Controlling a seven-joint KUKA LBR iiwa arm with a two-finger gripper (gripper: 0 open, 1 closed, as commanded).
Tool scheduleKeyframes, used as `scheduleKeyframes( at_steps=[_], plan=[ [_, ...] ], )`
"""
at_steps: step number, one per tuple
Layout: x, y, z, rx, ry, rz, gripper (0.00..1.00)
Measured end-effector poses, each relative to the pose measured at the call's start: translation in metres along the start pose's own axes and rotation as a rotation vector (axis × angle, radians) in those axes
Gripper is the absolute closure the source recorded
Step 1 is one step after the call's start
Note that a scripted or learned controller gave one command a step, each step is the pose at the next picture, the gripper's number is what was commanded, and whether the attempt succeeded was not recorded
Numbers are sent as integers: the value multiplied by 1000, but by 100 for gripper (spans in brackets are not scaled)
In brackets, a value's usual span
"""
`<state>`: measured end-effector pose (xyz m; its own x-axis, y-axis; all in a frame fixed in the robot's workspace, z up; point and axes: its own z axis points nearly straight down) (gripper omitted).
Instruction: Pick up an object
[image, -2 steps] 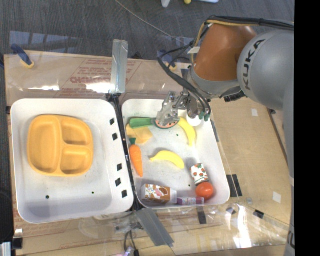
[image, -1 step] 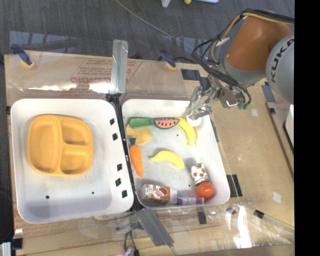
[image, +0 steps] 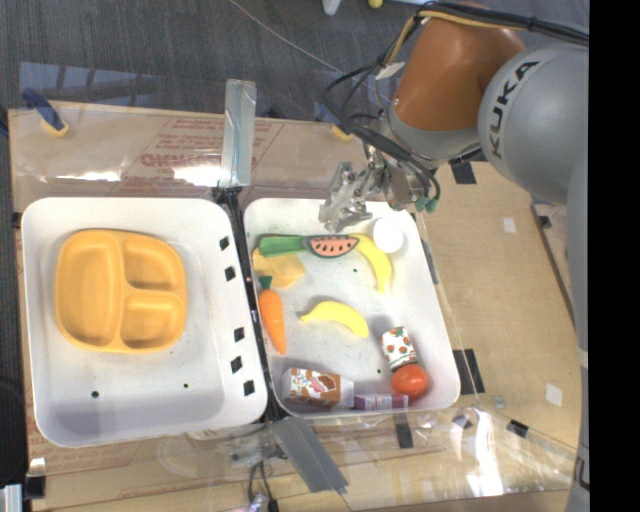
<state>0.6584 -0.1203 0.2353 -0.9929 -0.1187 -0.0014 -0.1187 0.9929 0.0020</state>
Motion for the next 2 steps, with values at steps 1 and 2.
scheduleKeyframes(
  at_steps=[1,2],
  plan=[
    [10,-77,10,4,-2,-646,100],
    [11,-89,-53,6,-5,-468,100]
  ],
)
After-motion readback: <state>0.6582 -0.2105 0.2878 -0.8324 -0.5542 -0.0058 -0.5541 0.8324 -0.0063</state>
